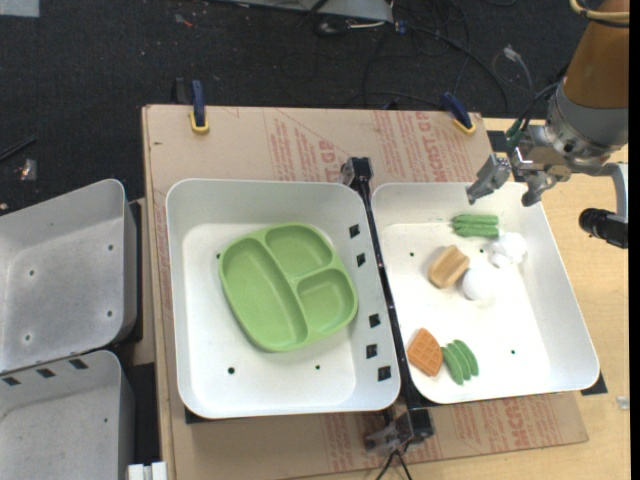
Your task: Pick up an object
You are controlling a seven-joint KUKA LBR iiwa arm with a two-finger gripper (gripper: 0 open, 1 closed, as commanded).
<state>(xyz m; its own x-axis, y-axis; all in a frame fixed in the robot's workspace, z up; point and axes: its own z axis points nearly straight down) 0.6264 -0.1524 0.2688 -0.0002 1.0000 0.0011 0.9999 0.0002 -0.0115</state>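
Looking down at a slant on two shallow white bins side by side on a cardboard-topped counter. Left bin: one green divided plate, three compartments, lying flat. Right bin: green bean pod near the far edge, tan bread piece just below it, two white rounded items beside that, hard to identify. Near the front: orange waffle piece touching a green pea pod. Gripper hovering over the right bin's far rim, fingers spread apart, gripping nothing. Arm grey with orange band, cut off at the top right. Blue clamps on the counter's far edge. Dark floor with cables beyond; white trays at left, partly cropped.
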